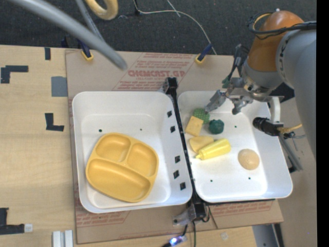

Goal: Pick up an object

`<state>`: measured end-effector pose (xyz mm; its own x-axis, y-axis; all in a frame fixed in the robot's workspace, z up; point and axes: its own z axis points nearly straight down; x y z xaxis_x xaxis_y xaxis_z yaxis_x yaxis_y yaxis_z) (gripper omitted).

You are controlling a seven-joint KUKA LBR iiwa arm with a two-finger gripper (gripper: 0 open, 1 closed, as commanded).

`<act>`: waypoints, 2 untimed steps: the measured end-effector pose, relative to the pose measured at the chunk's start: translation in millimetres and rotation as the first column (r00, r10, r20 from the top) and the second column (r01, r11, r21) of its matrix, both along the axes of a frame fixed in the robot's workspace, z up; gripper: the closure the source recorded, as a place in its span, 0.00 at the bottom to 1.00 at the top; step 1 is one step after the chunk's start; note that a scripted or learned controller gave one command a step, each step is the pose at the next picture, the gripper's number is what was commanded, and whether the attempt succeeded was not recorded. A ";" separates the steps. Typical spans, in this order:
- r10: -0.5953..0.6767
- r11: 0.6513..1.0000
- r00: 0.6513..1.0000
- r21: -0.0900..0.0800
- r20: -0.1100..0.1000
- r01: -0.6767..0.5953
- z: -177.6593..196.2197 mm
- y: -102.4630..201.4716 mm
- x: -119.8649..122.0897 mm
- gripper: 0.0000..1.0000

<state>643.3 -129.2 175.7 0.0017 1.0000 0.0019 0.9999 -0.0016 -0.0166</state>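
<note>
a: where were the things to be picked?

b: all in the right bin [267, 181]. a yellow corn cob [215, 149] lay near the middle, tilted, its left end touching a pale yellow wedge [198, 142]. just above them sat a yellow cube [194, 125], with a green broccoli-like piece [201, 114] touching its upper right corner. a dark green round piece [216, 126] lay just right of the cube. a beige egg-shaped piece [249, 159] rested well apart, toward the bin's right side.

a: and the gripper?

b: the gripper [229, 104] hung over the upper part of the right bin, above and to the right of the broccoli-like piece. its two fingers [215, 102] were spread apart, one pointing down-left toward the green piece, the other nearer the bin's middle. nothing sat between them.

a: the arm?

b: the grey arm [300, 50] came in from the right, with the orange band [272, 40] above the wrist.

a: what else was about?

b: the left bin [82, 107] held a yellow divided plate [122, 166], lying flat in its lower half. both bins stood on a cardboard sheet [154, 71] on the bench [31, 138], with a black divider [177, 138] between them. a grey hose [61, 19] crossed the upper left corner.
</note>
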 end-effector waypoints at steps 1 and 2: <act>0.003 1.000 1.000 -0.002 0.015 -0.003 9.6 0.4 3.3 0.00; 0.003 1.000 1.000 -0.003 0.011 -0.003 -35.9 -4.1 -0.3 0.00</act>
